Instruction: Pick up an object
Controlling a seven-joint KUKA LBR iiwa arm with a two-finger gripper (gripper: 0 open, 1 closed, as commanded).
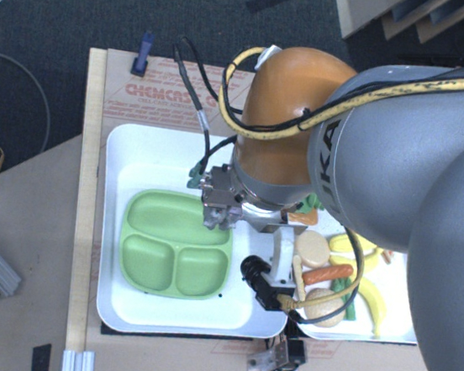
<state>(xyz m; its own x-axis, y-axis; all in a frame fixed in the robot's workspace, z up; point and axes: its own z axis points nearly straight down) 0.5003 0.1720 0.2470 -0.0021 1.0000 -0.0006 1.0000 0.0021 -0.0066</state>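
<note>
Your claw (pixel 219 208) sits low in the left bin (pixel 114 207), tucked beneath the orange wrist band, right at the upper right corner of the green divided tray (pixel 169 244) as the camera sees it. The wrist covers its tip, so you cannot tell whether it is wide, narrow or closed on anything, and nothing can be seen held in it.

Judging from where it hangs, the tray's raised rim is the likely target. The tray is the one loose thing in that bin, and its rim looks like the only part thin enough to pinch. That would explain an approach at the edge rather than over the middle of a compartment.

The tray lies flat, its one long compartment toward the top of the view and two smaller ones below, with bare white bin floor around it. A broad, flat thing taken by one corner will probably tilt or slip, so treat any lift as doubtful until you see the tray leave the floor.

Further out, the right bin (pixel 382 334) offers you chunkier candidates, heaped close together and partly under the arm: a yellow banana (pixel 372 302), a reddish sausage (pixel 328 274) and a pale round bun (pixel 312 249). They lie touching, so picking one would likely disturb its neighbours.

Both bins rest on the tabletop (pixel 167 100), which is printed with red lettering, and a blue clip (pixel 142 52) sits at its top edge.
</note>
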